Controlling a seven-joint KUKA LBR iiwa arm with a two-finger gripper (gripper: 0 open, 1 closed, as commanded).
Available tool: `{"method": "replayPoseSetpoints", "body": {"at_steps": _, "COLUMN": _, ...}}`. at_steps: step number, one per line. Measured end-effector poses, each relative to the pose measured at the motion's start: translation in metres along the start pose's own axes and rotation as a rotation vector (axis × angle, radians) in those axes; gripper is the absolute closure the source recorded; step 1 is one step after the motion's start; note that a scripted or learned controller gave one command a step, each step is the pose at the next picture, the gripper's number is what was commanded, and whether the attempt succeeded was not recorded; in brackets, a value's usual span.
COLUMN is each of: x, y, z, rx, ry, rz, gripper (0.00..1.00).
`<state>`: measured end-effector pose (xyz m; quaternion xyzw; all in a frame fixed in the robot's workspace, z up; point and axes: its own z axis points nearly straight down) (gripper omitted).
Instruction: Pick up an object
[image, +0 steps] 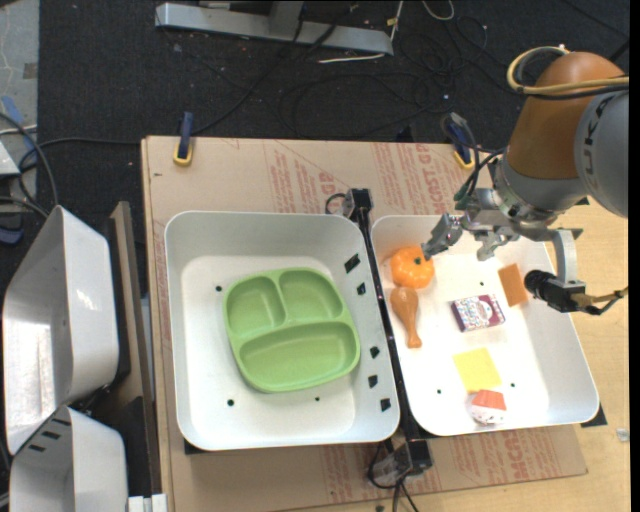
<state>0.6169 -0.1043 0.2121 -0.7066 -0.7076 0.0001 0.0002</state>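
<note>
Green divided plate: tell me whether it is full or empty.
Empty. The green divided plate lies flat in the left bin; all three compartments show bare green.

orange pumpkin (410, 268), chicken drumstick (406, 313), purple carton (476, 313), yellow block (477, 368), lying loose in right bin (560, 385)

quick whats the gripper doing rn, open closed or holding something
gripper: open, holding nothing; it hangs over the top of the right bin, just right of the orange pumpkin.

Cardboard sheet (300, 165) covers the bench, held by clamps (183, 140) at its far edge. Dark carpet (100, 60) behind, strewn with cables (300, 75). White containers (55, 310) at left.
</note>
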Motion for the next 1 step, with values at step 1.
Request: {"method": "replayPoseSetpoints", "body": {"at_steps": 1, "x": -0.0789, "y": -0.0849, "z": -0.0150, "rx": 0.002, "ry": -0.004, "rz": 0.012, "gripper": 0.00}}
